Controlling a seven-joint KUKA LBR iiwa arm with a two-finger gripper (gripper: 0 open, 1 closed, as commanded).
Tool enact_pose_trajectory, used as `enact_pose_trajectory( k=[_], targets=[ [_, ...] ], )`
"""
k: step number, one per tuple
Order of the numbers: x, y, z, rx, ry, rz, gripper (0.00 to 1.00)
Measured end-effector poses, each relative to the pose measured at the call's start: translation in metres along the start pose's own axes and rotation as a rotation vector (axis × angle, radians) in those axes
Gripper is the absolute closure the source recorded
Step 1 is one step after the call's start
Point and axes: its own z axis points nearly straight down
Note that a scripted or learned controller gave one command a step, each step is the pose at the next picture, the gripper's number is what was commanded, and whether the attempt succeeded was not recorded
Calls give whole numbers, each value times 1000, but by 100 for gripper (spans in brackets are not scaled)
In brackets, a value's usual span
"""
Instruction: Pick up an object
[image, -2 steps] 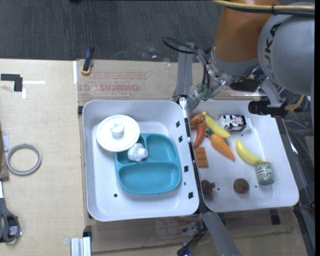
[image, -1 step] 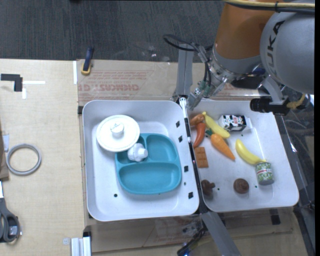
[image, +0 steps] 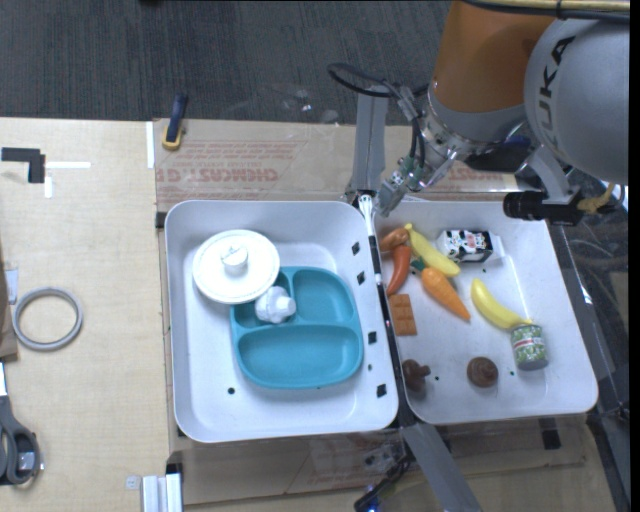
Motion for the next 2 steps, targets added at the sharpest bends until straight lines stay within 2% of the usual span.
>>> enact_pose_trajectory(
  k=[1, 2],
  targets=[
    [-61, -37, -42, -1, 5, 8, 100],
    [-10, -33, 24, 2, 8, 149, 100]
  ],
)
